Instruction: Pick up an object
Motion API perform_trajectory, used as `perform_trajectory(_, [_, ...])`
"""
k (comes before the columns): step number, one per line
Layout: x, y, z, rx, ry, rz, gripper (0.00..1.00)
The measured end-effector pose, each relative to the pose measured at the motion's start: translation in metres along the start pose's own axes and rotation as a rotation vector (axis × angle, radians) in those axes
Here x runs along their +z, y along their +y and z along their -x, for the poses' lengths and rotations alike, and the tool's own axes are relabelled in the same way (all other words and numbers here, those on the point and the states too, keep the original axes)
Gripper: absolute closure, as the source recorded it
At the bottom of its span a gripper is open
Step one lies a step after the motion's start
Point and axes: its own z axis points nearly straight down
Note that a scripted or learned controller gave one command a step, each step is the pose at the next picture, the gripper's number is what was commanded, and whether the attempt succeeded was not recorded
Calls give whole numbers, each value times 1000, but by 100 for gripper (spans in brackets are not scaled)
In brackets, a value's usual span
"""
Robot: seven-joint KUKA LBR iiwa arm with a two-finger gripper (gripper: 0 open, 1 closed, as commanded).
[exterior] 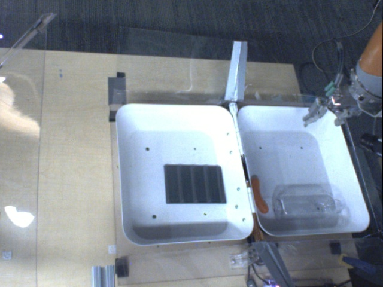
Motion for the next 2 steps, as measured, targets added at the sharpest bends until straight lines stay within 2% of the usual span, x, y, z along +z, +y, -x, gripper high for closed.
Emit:
perform_trajectory(1, [79,-101,16,91,0,-1,0])
perform_trajectory(2, [136,-134,5,-141,-3,10,0])
